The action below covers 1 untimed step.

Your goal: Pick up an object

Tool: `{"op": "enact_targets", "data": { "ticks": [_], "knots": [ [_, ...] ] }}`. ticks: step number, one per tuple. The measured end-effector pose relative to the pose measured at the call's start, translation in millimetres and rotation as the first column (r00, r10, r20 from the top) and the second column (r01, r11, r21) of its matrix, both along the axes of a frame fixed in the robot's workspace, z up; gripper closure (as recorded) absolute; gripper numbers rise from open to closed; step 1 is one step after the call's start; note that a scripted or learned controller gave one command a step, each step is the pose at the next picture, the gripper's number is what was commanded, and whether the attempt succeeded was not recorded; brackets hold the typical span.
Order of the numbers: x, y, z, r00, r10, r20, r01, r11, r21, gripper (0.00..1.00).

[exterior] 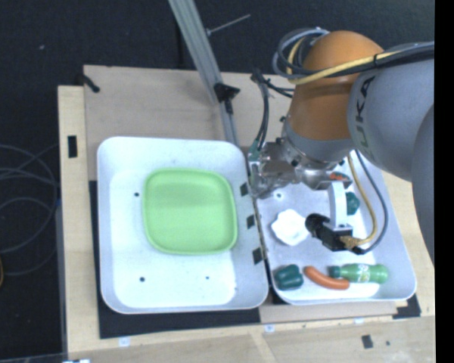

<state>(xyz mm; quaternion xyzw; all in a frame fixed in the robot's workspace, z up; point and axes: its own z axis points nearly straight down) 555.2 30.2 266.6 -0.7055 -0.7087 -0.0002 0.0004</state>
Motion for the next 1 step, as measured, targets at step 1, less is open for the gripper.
{"op": "enact_targets", "data": {
  "ticks": [1],
  "knots": [
    [-5.4, 53.2, -11.8, 1.000, -0.001, 0.000, 0.001, 1.000, 0.000, 1.00]
  ]
}}
